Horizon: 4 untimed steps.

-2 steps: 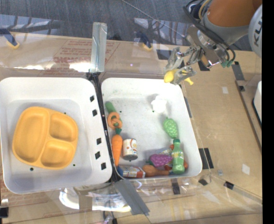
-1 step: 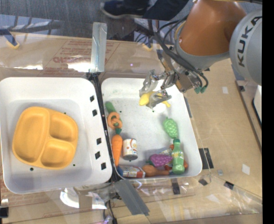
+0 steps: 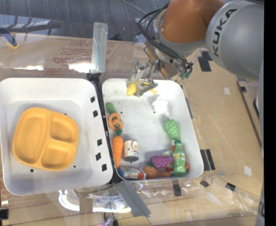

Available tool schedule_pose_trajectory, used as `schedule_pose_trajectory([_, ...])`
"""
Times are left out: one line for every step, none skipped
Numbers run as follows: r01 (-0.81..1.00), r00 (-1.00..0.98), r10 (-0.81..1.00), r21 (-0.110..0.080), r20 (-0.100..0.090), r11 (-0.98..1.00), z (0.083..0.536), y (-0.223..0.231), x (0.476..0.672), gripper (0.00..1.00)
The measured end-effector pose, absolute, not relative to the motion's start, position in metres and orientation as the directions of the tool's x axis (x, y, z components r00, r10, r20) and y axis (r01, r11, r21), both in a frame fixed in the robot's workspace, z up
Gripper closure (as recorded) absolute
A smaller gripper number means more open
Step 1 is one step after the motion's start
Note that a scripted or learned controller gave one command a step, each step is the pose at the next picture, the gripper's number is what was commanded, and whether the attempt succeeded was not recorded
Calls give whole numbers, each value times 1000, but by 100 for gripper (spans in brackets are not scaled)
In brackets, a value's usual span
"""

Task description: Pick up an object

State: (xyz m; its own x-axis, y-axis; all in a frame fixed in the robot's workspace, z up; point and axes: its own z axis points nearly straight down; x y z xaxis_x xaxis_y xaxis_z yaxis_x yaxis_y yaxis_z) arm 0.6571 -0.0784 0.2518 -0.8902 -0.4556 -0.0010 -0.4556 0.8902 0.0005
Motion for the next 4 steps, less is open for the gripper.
schedule_pose_trajectory([-271, -963, -271, -6, -7, 963, 337, -167, 650, 100])
schedule_pose_trajectory([-167, -986, -167, 0, 0, 986, 286, -129, 606, 100])
schedule_pose_trajectory([-204, -979, -204, 2, 0, 979, 248, -72, 611, 100])
schedule_pose_trajectory([-430, -903, -430, -6, -6, 903, 314, -167, 649, 100])
